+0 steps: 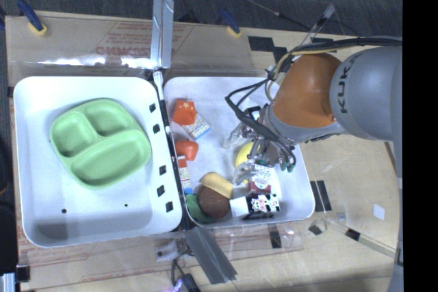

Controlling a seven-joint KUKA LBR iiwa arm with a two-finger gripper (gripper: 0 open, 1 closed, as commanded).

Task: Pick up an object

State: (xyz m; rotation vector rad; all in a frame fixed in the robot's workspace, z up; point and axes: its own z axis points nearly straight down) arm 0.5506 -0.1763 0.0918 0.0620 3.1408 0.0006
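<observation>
The hand (259,155) (grip state unclear) hangs low in the right bin (212,89), just beside a yellow banana (242,155).

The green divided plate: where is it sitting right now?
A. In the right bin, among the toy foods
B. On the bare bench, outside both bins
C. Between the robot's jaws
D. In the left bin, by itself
D: the green divided plate lies flat on the floor of the left bin, while the arm reaches into the right bin, where the small items are.
</observation>
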